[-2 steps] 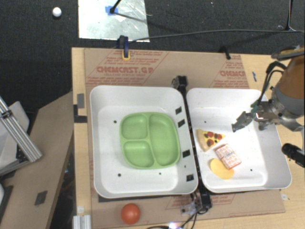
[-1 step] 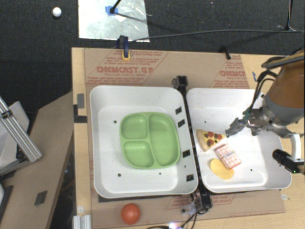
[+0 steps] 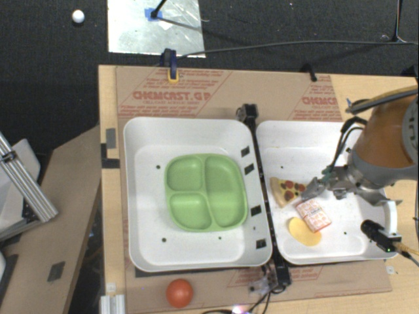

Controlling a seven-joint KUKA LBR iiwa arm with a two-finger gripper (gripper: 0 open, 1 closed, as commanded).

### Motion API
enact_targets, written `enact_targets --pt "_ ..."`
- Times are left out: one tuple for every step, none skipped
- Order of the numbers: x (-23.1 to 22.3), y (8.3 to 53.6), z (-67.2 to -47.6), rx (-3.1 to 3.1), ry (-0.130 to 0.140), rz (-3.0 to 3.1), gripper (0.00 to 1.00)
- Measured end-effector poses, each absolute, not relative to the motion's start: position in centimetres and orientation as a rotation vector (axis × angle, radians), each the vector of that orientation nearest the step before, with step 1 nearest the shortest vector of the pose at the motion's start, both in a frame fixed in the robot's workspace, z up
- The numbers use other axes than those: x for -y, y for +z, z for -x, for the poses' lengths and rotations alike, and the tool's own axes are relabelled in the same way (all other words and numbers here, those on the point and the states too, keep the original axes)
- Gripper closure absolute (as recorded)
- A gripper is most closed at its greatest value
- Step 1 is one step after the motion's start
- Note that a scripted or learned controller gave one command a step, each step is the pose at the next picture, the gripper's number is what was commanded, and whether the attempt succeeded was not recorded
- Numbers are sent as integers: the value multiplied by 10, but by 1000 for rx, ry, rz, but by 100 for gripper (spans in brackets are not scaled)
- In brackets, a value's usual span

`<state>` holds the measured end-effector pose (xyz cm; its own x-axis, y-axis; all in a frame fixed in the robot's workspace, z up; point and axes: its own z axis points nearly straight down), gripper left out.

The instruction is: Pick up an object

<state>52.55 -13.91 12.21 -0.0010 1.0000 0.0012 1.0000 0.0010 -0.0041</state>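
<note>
The right bin holds three small things. A pizza slice lies near its left wall. A small red and white packet sits just right of and below the slice. A flat yellow disc lies partly under the packet. My gripper reaches in from the right and hangs low between the slice and the packet, very close to both. I see nothing lifted off the bin floor.
The left bin holds a green divided plate. An orange-red ball rests on the bench in front of the left bin. Black clips line the wall between the bins. The grey and orange arm covers the right bin's far right side.
</note>
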Motion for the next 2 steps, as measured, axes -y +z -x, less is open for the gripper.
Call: enact_targets --pt "140 136 -528 2226 -3 2221 100" --pt "129 189 -531 2231 -7 2220 100"
